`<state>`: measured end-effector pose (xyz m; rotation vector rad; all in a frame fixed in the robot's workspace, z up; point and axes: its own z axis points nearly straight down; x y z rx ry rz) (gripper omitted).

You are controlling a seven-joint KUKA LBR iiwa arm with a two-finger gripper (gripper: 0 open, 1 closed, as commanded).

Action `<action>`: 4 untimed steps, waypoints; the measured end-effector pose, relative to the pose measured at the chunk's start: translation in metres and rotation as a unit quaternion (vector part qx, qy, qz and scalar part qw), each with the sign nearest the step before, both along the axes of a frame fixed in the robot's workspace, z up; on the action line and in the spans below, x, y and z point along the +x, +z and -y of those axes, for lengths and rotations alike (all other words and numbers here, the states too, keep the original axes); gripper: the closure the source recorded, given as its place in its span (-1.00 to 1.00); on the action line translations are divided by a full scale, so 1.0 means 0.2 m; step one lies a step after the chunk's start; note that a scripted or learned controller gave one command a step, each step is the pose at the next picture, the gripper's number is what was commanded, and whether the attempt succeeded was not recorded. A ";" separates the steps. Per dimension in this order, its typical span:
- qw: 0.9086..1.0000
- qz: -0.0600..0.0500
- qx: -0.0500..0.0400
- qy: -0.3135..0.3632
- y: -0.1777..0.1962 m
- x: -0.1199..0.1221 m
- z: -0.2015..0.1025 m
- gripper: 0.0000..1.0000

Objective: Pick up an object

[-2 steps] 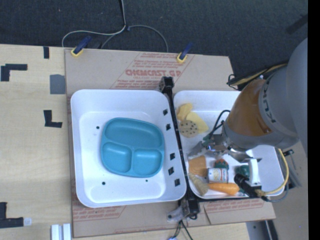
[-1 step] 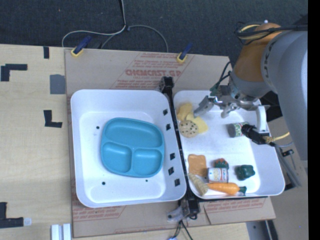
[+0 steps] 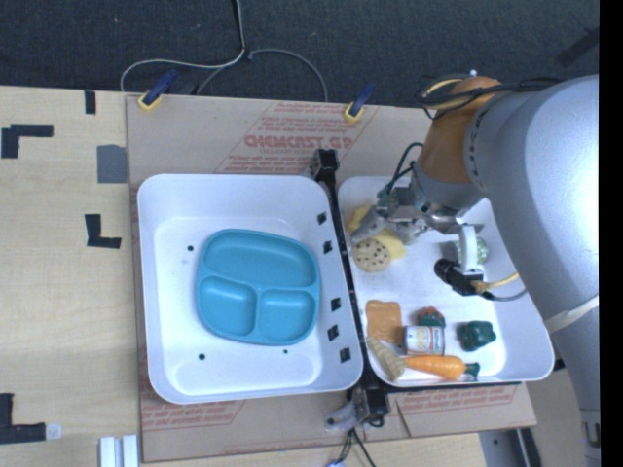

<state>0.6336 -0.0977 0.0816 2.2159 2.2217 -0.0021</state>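
My gripper [image 3: 391,218] reaches down into the far left part of the right bin [image 3: 521,334]. It hangs right over a yellow object [image 3: 362,218] and just above a round speckled cookie [image 3: 371,254]. Near the front of this bin lie an orange slice of toast [image 3: 384,318], a small can [image 3: 425,340], a dark green object [image 3: 477,335] and a carrot [image 3: 436,366]. A pale brush-like item [image 3: 387,362] lies beside the carrot.
The left bin [image 3: 165,212] holds a blue divided plate [image 3: 258,286]. The grey arm [image 3: 545,183] with its orange band covers the right bin's far right side. A black cable end [image 3: 454,273] hangs over the bin's middle. Bare bin floor shows around the cookie.
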 end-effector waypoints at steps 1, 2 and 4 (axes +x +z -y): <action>1.000 -0.003 0.000 0.001 0.02 0.18 0.00 -1.00; 1.000 -0.002 -0.001 -0.001 0.02 0.17 0.00 -1.00; 1.000 -0.001 0.000 -0.001 0.07 0.17 -0.02 1.00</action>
